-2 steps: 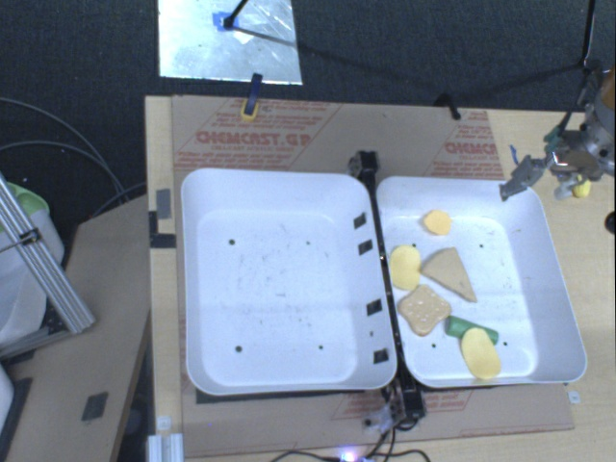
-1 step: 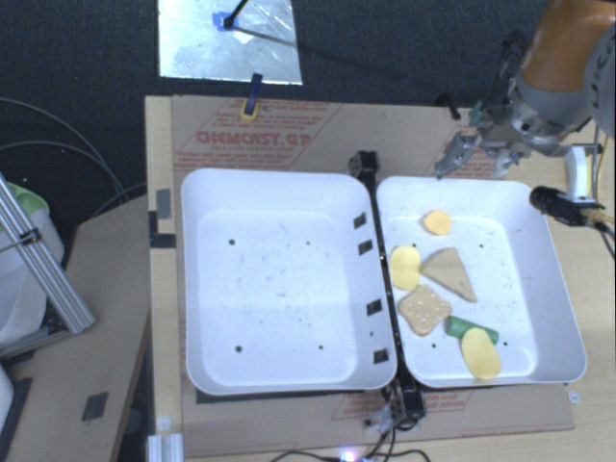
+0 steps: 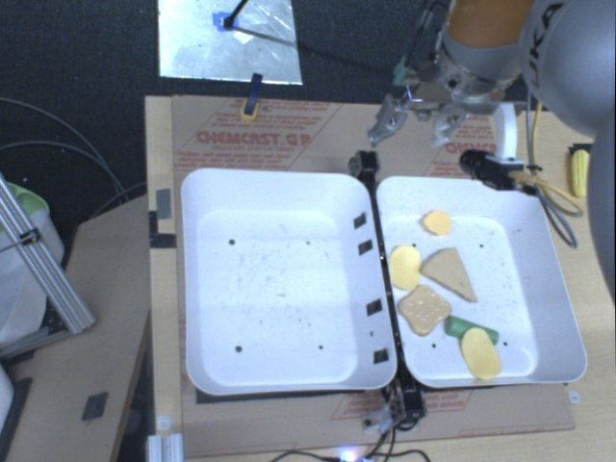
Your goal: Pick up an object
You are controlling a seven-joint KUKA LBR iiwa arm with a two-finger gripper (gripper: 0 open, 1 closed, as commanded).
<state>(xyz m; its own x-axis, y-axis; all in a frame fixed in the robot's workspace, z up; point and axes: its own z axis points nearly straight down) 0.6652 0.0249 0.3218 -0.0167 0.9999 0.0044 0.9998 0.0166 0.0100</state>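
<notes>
Up behind the right bin, the empty end effector gapes above the round yellow piece.

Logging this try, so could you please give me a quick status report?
Two-finger gripper open, raised above bins' far edge, holding nothing. Tan wedge-shaped piece and other food pieces lying in right white bin. Nothing in the way.
</notes>
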